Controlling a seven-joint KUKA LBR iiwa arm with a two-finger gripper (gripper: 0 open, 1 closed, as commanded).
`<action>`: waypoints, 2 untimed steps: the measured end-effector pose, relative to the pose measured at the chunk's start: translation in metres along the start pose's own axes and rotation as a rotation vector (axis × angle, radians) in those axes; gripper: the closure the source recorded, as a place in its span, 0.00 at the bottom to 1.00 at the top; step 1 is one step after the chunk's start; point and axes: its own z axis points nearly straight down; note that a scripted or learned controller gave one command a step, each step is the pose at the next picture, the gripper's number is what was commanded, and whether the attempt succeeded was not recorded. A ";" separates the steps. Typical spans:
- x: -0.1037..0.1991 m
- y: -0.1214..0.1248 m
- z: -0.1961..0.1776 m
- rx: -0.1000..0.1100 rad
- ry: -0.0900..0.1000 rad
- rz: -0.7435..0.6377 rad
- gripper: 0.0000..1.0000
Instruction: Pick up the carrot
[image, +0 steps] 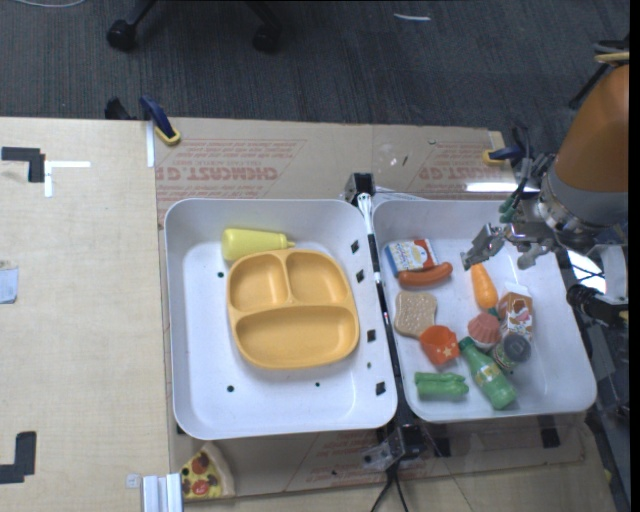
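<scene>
Camera view, jaws (505, 245) spread wide above the right bin (570, 400), carrot (484, 287) lying just below them, ungripped, arm cut off at right edge, small toys below hard to identify.

A wooden bench (80, 330) bears cardboard (300, 160) and two white bins (190, 330) side by side.

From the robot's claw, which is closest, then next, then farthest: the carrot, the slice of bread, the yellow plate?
Measured from the gripper in the camera view:
1. Carrot, just below it in the right bin.
2. Bread slice, further left in that bin.
3. Yellow plate, over in the left bin.
</scene>
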 end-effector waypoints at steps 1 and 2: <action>-0.023 0.024 0.098 0.002 0.000 0.070 0.00; -0.024 0.025 0.088 0.000 -0.001 0.073 1.00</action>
